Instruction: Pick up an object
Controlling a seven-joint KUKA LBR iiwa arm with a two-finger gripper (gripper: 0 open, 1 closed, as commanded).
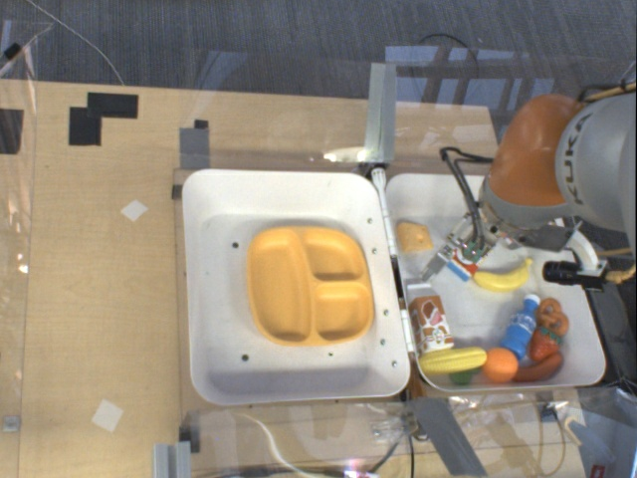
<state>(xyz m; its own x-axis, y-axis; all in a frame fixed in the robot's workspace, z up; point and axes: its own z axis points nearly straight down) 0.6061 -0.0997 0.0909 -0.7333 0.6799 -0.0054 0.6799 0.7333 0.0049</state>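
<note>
My gripper hangs low over the right bin, in its upper middle part. It sits between a tan bread roll on its left and a small yellow banana on its right. A small red, white and blue patch shows at the gripper's tip; I cannot tell whether it belongs to the gripper or to an object. A brown and white can lies below the gripper. A blue bottle, an orange and a yellow-green piece lie along the bin's near side.
Red toy foods crowd the right bin's near right corner. The left bin holds a yellow divided plate. A metal divider runs between the bins. The grey and orange arm covers the right bin's far right part.
</note>
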